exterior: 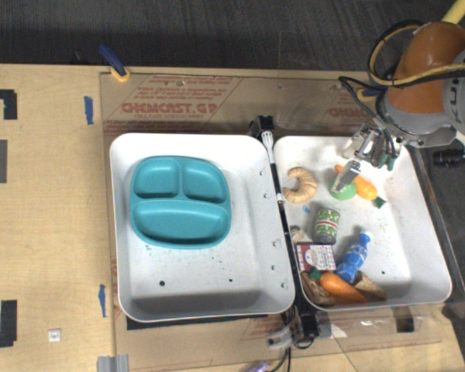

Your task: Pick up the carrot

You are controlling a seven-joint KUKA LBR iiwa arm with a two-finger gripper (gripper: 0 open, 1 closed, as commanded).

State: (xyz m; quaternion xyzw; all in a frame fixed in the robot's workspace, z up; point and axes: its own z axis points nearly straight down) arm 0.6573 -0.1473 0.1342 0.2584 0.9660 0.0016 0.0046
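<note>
Desk and floor, overhead view

Light wooden desk (46,231) with black tape marks (1,103) near its left edge; dark carpeted floor (217,14) beyond its far edge.

1. Arm (438,76) cut off by the right edge.
2. Carrot (342,286) partly hidden under the blue bottle (353,259).
3. Label on the small can (326,225) too small to read.
4. Fingers of the hand (364,160) too blurred to judge.

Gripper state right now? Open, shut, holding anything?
Gripper: down in the right bin, beside a small orange piece; nothing visibly held, and open or shut cannot be told.
</note>
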